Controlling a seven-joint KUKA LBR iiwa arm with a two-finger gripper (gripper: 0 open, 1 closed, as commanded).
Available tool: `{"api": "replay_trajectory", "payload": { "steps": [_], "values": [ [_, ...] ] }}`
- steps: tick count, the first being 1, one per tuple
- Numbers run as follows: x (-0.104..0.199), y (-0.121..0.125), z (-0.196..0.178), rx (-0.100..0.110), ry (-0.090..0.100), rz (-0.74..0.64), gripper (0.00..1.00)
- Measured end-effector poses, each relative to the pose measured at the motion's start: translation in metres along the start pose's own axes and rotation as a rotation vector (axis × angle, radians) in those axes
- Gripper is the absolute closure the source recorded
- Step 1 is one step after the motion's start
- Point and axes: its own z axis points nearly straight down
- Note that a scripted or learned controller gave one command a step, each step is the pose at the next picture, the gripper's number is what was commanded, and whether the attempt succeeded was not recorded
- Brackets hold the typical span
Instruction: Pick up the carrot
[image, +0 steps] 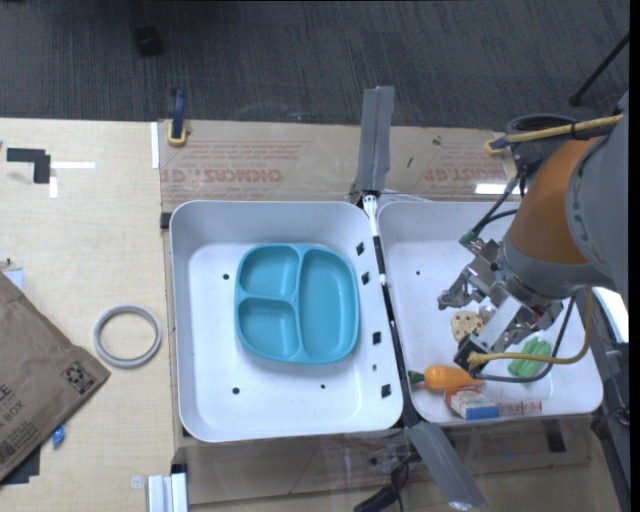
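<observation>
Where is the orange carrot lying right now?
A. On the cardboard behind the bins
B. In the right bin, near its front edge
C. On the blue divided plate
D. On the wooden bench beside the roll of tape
B: the carrot lies on the floor of the right bin close to the front wall, just beside a small red and white box, while the blue plate sits in the left bin.

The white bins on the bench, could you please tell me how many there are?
2. The left bin holds a blue plate; the right bin holds the carrot and other small items.
</observation>
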Motion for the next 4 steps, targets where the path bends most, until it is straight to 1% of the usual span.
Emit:
{"api": "replay_trajectory", "payload": {
  "steps": [1, 2, 3, 4],
  "values": [
    [-0.052, 0.024, 0.098, 0.001, 0.003, -0.143, 0.00],
    [-0.082, 0.055, 0.075, 0.000, 0.003, -0.208, 0.00],
    [-0.040, 0.013, 0.056, 0.000, 0.002, -0.045, 0.00],
    [-0.040, 0.011, 0.101, 0.003, 0.001, 0.175, 0.00]
  ]
}}
